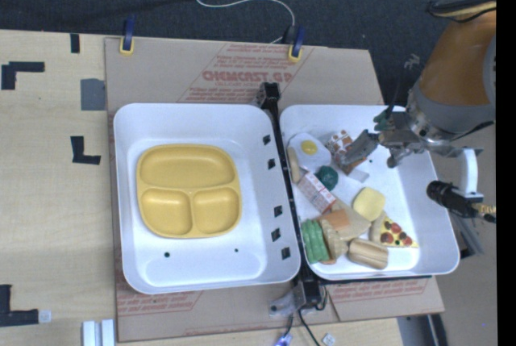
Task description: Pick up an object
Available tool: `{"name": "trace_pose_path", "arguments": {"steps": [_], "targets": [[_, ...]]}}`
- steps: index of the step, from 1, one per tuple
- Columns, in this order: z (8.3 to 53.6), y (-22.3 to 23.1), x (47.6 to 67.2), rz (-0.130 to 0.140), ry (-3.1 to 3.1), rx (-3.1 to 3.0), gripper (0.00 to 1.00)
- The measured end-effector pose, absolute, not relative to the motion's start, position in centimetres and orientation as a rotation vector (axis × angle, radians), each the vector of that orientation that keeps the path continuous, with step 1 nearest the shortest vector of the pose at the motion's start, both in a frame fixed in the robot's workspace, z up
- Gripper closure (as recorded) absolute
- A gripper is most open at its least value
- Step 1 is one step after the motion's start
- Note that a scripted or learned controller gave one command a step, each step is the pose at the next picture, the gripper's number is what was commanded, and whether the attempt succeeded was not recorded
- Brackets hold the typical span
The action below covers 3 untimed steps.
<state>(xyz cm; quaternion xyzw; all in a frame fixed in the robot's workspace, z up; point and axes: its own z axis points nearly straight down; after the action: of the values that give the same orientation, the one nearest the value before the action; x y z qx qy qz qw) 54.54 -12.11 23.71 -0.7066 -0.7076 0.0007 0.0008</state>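
Note:
My gripper (356, 151) hangs over the upper middle of the right bin (434, 199), reaching in from the right. Just off its tip lies a small brown and white item (339, 140); whether they touch is unclear. Below it in the bin lie a fried-egg toy (306, 148), a teal ball (326, 176), a red and white box (317, 189), a yellow block (368, 203), a pizza slice (395, 234), a tan roll (367, 254) and a green ridged piece (313, 240).
The left bin (129, 256) holds a yellow divided plate (189, 189). A black divider (278, 175) runs between the bins. Both bins rest on a cardboard sheet (234, 74) held by clamps at the far edge. The arm's grey and orange body (455, 70) stands over the right side.

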Motion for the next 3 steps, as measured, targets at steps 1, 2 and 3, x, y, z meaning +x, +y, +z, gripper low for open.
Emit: {"name": "trace_pose_path", "arguments": {"steps": [1,2,3], "targets": [[11.2,-12.8,61.5,-0.019,-2.239,-2.235,0.00],[9.3,-12.0,64.4,0.002,-2.222,-2.222,0.00],[8.4,-10.0,66.9,0.002,-2.225,-2.216,0.00]]}}
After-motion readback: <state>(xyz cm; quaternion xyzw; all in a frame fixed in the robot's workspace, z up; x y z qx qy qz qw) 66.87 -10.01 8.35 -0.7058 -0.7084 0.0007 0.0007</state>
